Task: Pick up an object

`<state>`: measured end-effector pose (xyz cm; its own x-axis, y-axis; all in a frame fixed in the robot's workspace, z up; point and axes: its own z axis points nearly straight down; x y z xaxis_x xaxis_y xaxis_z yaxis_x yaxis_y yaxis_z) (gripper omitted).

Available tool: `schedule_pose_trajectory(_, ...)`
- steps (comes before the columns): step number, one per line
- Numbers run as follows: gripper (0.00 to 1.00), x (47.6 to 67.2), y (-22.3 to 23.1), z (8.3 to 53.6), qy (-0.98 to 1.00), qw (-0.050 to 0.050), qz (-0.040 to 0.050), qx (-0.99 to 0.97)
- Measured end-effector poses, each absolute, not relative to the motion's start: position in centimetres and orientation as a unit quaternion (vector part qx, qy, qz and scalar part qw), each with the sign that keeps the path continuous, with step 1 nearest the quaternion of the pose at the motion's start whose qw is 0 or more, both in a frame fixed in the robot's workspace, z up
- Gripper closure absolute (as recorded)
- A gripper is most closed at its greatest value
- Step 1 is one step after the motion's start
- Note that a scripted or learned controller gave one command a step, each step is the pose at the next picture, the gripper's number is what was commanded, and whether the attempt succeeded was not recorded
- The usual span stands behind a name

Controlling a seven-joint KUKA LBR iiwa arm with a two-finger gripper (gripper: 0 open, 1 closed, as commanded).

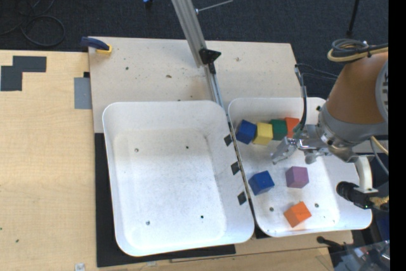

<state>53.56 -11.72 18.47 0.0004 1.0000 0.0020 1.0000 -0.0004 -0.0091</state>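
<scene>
Reaching in from the right, the arm (358, 98) holds its gripper (287, 148) low over the right bin (330, 220), with the metal fingers (280, 153) pointing left and slightly toward the camera. Nothing sits between them; they look parted by a small gap, so I log the gripper as open and empty. Candidate objects all lie in the right bin. A row of four cubes runs along its far side: blue cube (246, 131), yellow cube (264, 132), green cube (278, 127), and an orange cube (292, 124) partly hidden behind the wrist. The row's long axis runs left to right, just beyond the fingertips, so the yellow and green cubes are the closest targets, a little up-view of the tips. The purple cube (297, 176) lies near, toward the camera and slightly right of the tips; a second blue cube (261, 182) sits down-view and left, close to the wall between the bins; a second orange cube (297, 214) is well apart, by the near rim. The left bin (127, 225) holds no cubes. Judgement: the row is tightly packed, cubes touching, so fingers closing there risk jamming on neighbours; the purple cube stands alone and looks the cleaner pick. Whether the tips touch the floor I cannot tell.
</scene>
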Motion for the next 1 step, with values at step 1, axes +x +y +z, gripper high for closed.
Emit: schedule_pose_trajectory(1, 0.00, 53.73, -11.77, 14.04, -0.707, 0.004, 0.0023, -0.707)
